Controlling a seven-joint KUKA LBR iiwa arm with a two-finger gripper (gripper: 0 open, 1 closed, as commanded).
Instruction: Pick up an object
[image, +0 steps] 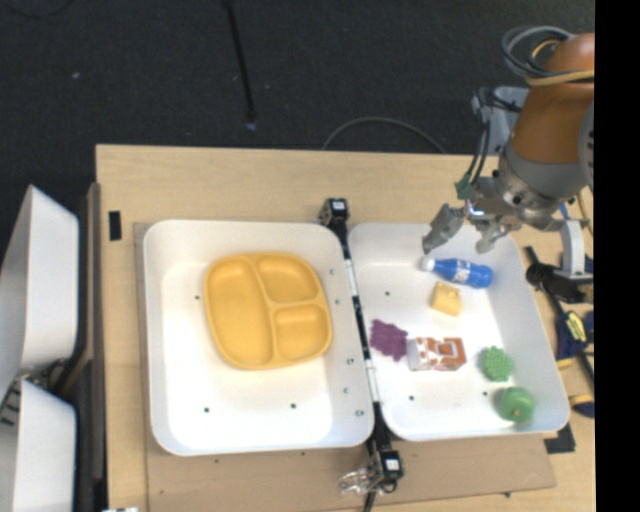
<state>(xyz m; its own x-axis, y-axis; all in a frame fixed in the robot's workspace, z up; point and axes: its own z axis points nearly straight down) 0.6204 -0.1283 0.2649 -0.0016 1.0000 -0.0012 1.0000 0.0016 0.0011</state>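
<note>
Though jaws open, blue bottle (463, 271) just below.

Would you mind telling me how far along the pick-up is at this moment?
Done: the gripper is over the right bin, fingers spread, just above the blue bottle. In hand: nothing sits between its fingers. Left: descend, close and lift; the bottle, yellow block and other items all lie in the bin.

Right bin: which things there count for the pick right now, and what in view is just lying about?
In play: gripper, open above the blue bottle; cheese wedge just below it.

Lying about: purple grapes, brown-and-white packet, broccoli, green apple, yellow divided plate in the left bin.
</note>
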